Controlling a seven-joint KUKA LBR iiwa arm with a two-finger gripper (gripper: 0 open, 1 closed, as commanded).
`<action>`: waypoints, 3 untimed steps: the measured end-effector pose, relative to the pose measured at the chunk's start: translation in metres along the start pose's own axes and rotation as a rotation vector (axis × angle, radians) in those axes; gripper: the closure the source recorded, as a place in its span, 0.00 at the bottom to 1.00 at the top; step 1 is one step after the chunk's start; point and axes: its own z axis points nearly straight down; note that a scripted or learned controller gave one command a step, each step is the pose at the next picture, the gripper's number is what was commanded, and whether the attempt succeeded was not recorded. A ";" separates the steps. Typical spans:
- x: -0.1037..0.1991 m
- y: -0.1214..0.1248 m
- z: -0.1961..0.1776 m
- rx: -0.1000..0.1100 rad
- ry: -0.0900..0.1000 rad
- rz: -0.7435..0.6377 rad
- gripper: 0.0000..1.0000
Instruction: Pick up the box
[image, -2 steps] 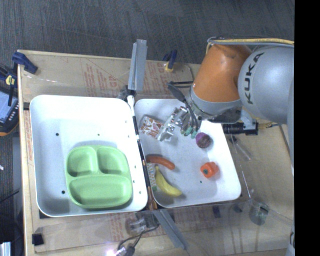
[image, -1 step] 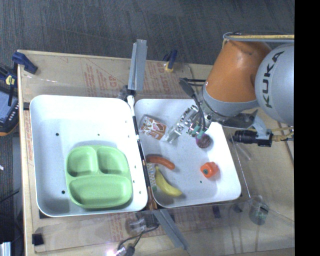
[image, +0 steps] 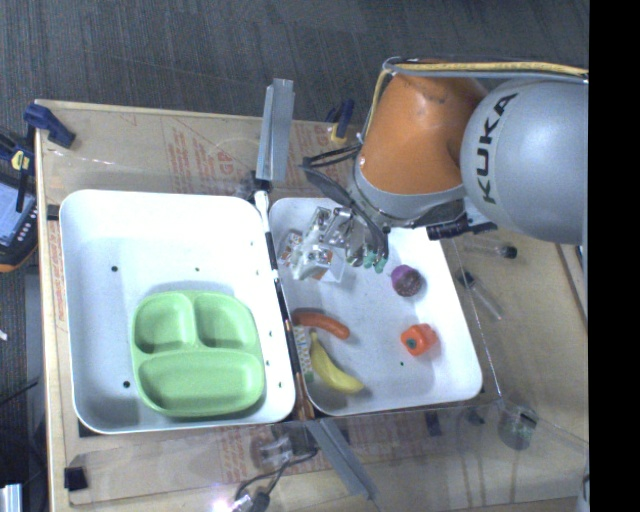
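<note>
Gripper (image: 318, 252) low in right bin (image: 455, 340); jaws' state unclear; box not identifiable.

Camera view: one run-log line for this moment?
gripper: low over right bin, upper-left | box: not identifiable | right bin: banana, sausage, purple item, orange item | left bin: green tray

The arm (image: 480, 140) hides the right bin's (image: 455, 385) far corner. The gripper (image: 325, 250) is a blur, so any box there cannot be made out.
</note>
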 end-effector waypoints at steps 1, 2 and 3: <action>0.041 0.030 0.038 0.002 0.005 0.565 1.00; -0.002 -0.014 -0.074 0.000 0.001 0.605 1.00; 0.051 -0.008 0.002 0.001 0.005 0.212 1.00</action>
